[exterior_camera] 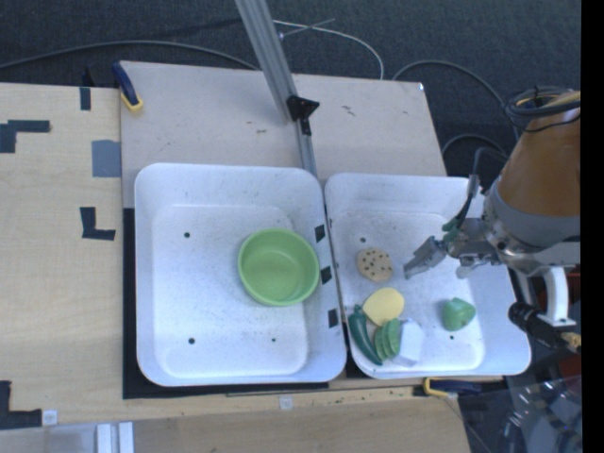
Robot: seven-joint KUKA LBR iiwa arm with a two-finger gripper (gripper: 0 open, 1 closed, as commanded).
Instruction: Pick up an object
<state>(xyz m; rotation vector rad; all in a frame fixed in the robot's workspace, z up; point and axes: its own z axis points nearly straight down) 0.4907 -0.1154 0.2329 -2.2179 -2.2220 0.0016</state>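
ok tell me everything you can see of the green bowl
The bowl is light green, round and shallow, apparently smooth plastic, with a thick rim. It sits upright, opening facing up, with nothing visible inside. It rests on the floor of the left bin, right of centre, near the wall shared with the right bin. Nothing else touches it; the claw is over the other bin.

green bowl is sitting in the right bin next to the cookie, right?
Not quite. The green bowl sits in the left bin, as the camera view shows. The cookie lies in the right bin, across the divide from the bowl.
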